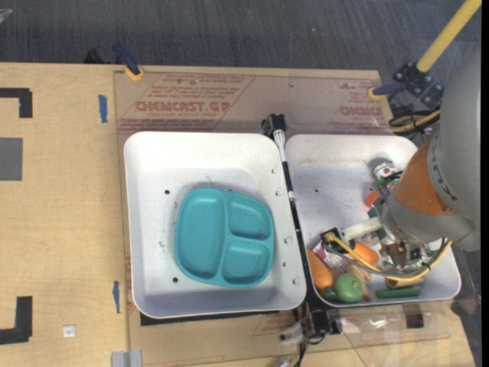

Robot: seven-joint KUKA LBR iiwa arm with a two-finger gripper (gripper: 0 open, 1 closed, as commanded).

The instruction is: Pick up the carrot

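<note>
The grey arm (458, 167) reaches in from the right, bent down over the right bin (336, 167), its end effector (374, 245) low near that bin's front edge. I cannot tell its state. The carrot (321, 272) lies in the bin's front left corner, beside a green fruit (349, 287).

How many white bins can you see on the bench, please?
2: the left bin holds a teal divided plate; the right bin holds a heap of toy food, where the gripper reaches in.
</note>
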